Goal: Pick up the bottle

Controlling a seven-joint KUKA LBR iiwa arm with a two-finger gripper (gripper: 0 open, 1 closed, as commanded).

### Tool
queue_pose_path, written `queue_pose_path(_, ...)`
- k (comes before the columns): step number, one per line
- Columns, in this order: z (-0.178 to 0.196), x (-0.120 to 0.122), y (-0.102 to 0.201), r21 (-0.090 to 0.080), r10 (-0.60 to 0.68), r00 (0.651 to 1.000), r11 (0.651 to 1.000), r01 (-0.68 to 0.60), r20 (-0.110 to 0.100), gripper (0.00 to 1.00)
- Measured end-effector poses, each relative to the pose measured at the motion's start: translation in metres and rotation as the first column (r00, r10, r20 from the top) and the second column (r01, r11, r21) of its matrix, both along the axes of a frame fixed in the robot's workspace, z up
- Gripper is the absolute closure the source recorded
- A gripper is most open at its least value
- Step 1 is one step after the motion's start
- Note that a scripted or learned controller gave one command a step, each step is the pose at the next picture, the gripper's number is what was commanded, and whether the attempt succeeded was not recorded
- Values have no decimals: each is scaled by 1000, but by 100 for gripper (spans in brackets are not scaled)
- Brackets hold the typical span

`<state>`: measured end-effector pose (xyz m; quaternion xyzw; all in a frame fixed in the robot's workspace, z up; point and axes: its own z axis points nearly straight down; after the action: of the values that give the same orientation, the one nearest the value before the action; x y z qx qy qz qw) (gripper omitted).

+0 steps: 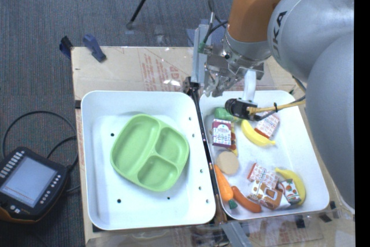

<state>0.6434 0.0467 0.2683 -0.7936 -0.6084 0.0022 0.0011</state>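
Observation:
My gripper hangs over the far left corner of the right bin, just above the divider between the two bins. Directly below it lies a green rounded thing, partly covered by the wrist hardware; it may be the bottle, but I cannot tell its shape. I see nothing between the fingers. No other clear bottle shape stands out among the items in the right bin.
The left bin holds a green divided plate. The right bin holds a red-and-white carton, two bananas, a tan disc, carrots, and several small cartons. A tablet lies on the floor at left.

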Motion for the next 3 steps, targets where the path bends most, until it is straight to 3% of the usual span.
queue_pose_path(2,18,0,-4,1,85,996,996,-85,3,100)
queue_pose_path(3,-40,0,-12,1,105,994,994,-105,0,100)
